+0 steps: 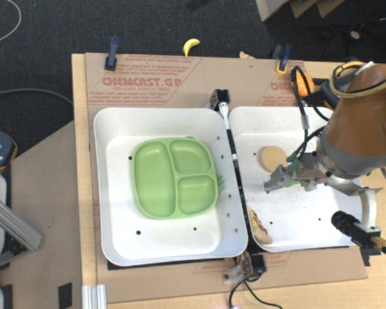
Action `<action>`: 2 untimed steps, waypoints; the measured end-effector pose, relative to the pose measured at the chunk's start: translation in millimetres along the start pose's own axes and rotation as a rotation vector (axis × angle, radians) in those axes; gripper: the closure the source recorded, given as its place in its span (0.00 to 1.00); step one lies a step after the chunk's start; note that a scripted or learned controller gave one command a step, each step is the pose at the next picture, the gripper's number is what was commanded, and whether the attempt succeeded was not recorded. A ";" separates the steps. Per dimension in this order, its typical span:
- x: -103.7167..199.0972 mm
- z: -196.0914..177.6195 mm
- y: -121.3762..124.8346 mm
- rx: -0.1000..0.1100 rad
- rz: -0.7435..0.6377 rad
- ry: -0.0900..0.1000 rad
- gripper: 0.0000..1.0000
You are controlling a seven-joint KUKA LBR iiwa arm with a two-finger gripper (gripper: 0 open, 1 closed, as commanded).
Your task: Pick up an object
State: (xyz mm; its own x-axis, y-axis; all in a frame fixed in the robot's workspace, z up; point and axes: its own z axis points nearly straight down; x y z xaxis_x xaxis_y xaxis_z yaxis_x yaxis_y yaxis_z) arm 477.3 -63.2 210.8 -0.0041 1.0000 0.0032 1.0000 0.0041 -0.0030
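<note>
Jaws' state can't be told; gripper (278,179) hangs over right bin (309,237), just beside tan disc (271,157). Green tray (175,176) in left bin (116,172).

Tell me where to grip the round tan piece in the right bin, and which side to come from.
The round tan piece looks flat and disc-like, lying on the right bin's floor. Probably best to come straight down and pinch across its width at opposite edges. The gripper sits just below it in the camera view. Its far and left sides look open; the bin wall is well clear.
</note>
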 end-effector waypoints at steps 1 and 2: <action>91.6 28.0 1.6 0.003 -0.003 0.000 0.00; 86.7 16.4 2.6 -0.003 0.005 -0.002 1.00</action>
State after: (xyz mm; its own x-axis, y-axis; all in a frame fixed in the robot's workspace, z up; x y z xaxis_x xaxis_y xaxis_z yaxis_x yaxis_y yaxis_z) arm 479.5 23.6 194.7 0.0009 1.0000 0.0010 1.0000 -0.0009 -0.0002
